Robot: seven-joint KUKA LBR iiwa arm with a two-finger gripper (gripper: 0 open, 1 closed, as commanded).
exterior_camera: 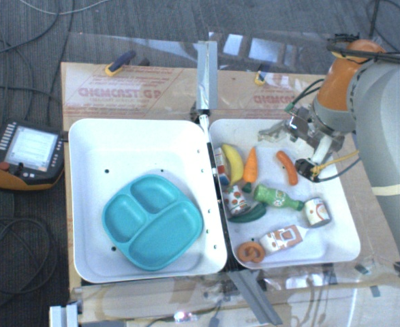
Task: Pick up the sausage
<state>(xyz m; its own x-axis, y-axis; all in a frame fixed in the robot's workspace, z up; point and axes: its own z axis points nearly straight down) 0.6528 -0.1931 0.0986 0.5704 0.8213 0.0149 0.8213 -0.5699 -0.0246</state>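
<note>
The sausage (287, 167), a short orange-red link, is located in the right bin (346, 247), in its upper right part, lying free on the bin floor with its long axis running from 11 o'clock to 5 o'clock. The end effector (307, 136) is positioned just beyond the sausage toward 1 o'clock, at the bin's upper right edge; nothing is seen between its fingers, and it cannot be told whether they are spread or pressed together. The grey arm (383, 128) with its orange band is seen at 3 o'clock of the end effector.

At 9 o'clock of the sausage a carrot (251, 165) is seen upright in the view, with a banana (233, 163) just beside it on the far side. At 7 o'clock a green bottle (276, 197) is laid across the bin. At 5 o'clock a small white can (317, 211) is found. Toward 6 o'clock, near the lower rim, a white carton (282, 239) and a coiled brown pastry (251, 252) are placed side by side.

The left bin (90, 138) is set at 9 o'clock on the surface (138, 90) and carries a blue divided tray (153, 221).
</note>
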